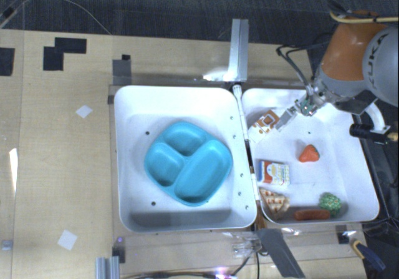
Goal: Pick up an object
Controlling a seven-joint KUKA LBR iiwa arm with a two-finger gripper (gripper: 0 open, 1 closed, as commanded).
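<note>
The gripper point(283, 120) hangs over the right bin point(349, 128), touching or just above a small snack packet point(264, 123) near the bin's left wall; whether the fingers are apart, I cannot tell. The packet looks light, soft and crinkly, probably best pinched across its narrow width.

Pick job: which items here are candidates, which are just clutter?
Job:
- hand
- small carton beside it
- orange piece
- milk carton
- waffle
- sausage
- broccoli

Lying about:
- blue divided plate in the left bin
</note>
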